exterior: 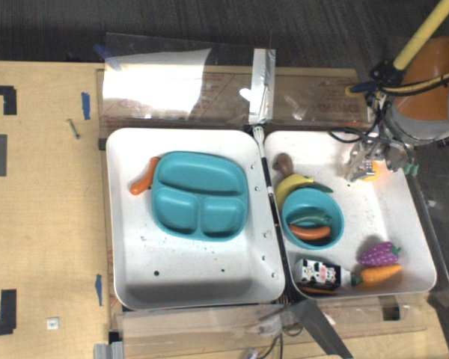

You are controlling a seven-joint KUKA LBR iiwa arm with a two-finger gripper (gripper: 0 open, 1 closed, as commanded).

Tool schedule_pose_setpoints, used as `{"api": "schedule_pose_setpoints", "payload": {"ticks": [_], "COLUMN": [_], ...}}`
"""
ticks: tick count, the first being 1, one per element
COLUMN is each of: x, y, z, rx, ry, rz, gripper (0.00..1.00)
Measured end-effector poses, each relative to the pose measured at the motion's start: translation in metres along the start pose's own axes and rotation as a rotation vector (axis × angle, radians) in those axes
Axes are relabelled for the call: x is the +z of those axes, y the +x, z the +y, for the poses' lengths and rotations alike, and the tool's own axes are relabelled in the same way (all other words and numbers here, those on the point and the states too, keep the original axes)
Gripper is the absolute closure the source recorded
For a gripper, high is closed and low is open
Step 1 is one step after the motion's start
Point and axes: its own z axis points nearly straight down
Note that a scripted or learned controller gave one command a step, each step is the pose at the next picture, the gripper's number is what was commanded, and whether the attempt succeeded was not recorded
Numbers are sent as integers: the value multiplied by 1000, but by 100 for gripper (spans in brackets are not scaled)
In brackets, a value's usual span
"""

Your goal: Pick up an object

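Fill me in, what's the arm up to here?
The arm's gripper sits over the upper right corner of the right bin, with nothing visibly between its fingers. Lower in that bin lie a teal bowl with an orange sausage-like piece inside, a banana, toy grapes, a carrot and a black-and-white toy. The left bin has a teal divided plate.

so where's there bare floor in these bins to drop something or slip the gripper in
Left bin: a broad bare strip along the near wall below the teal divided plate. Right bin: an open patch between the gripper, the teal bowl and the purple grapes. It is crowded along the right bin's left wall and near edge.
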Motion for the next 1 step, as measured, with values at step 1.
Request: {"api": "schedule_pose_setpoints", "payload": {"ticks": [1], "x": [-103], "y": [-1], "z": [41], "rx": [29], "ry": [-3], "rz": [4], "gripper": [100]}}
